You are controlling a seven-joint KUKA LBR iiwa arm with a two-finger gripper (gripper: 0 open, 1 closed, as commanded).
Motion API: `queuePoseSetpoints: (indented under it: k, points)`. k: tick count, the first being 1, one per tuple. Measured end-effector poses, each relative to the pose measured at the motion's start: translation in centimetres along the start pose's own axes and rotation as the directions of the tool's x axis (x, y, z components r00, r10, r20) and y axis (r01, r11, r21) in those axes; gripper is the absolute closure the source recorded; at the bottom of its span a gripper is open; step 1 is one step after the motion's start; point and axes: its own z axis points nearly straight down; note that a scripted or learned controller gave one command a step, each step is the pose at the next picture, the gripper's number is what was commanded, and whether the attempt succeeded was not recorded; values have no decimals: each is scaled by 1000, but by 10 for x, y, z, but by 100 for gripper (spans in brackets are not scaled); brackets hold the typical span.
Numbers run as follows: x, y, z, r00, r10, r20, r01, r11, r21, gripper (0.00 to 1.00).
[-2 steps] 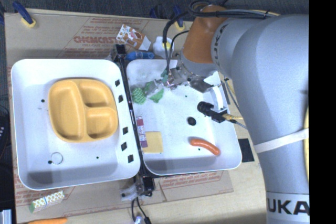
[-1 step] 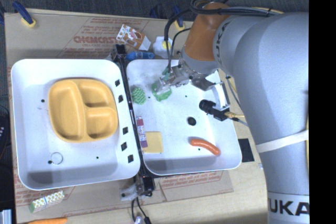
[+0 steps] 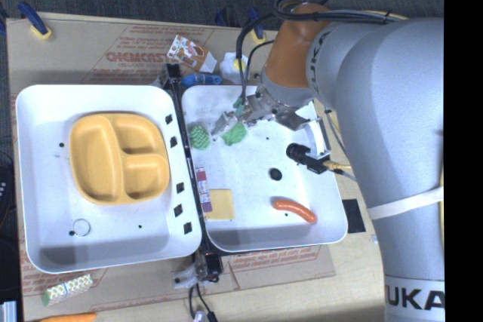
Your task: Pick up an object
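Left bin [image 3: 30, 162]: yellow tray [image 3: 119, 157], lots of room around it. Right bin [image 3: 332, 219]: green toy [image 3: 199, 137], yellow block [image 3: 220, 203], orange carrot [image 3: 294, 210]. End effector [image 3: 230, 121] low by second green piece [image 3: 235, 134], near back wall. Cannot tell if it grips anything. Nothing lifted yet. Front of bin roomy.

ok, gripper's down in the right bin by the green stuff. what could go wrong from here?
1. The gripper sits between two green pieces lying close together; it may close on neither, or nudge one away.
2. It works near the divider between the bins, so a sideways move could clip that wall.
3. The arm's bulk covers the right bin's far corner, so anything lying there is unchecked.
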Motion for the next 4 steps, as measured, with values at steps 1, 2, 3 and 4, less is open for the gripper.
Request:
queuePoseSetpoints:
  k: [1, 2, 3, 4]
  points:
    - [0, 0, -10, 1000, -4, 0, 4, 1000, 1, 100]
    - [0, 0, -10, 1000, -4, 0, 4, 1000, 1, 0]
    - [-28, 8, 10, 871, -492, 6, 492, 871, -4, 0]
    - [21, -48, 11, 756, -655, 3, 655, 756, -2, 0]
